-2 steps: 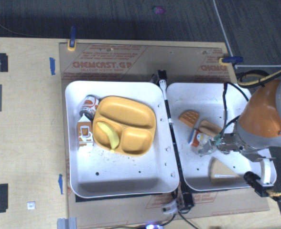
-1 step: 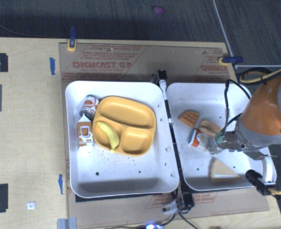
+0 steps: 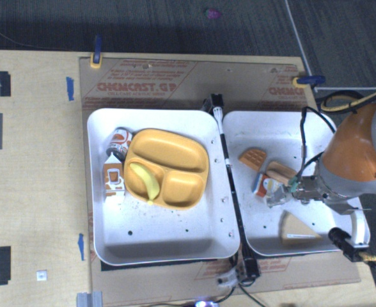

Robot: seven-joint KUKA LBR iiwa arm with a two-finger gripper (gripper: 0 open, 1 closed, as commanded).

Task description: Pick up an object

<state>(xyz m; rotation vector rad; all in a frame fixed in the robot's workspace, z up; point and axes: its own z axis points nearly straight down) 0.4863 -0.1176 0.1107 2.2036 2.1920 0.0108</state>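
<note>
My gripper point(image 3: 279, 196) is low in the right bin point(image 3: 265, 128), at the end of the grey arm with the orange band point(image 3: 355, 152). It sits just right of a small white packet with blue and red print point(image 3: 263, 185), touching or nearly touching it. A tan block point(image 3: 281, 171) lies directly above the gripper. An orange ridged piece point(image 3: 253, 158) rests further up and to the left. A pale tan wedge point(image 3: 300, 228) lies below the gripper near the bin's front wall.
The left bin point(image 3: 156, 253) holds a yellow divided tray point(image 3: 172, 158) with a banana point(image 3: 146, 180) in it, plus a can point(image 3: 118, 143) and an orange-and-white carton point(image 3: 113, 178) against its left wall. A black cable point(image 3: 304, 130) loops over the right bin.
</note>
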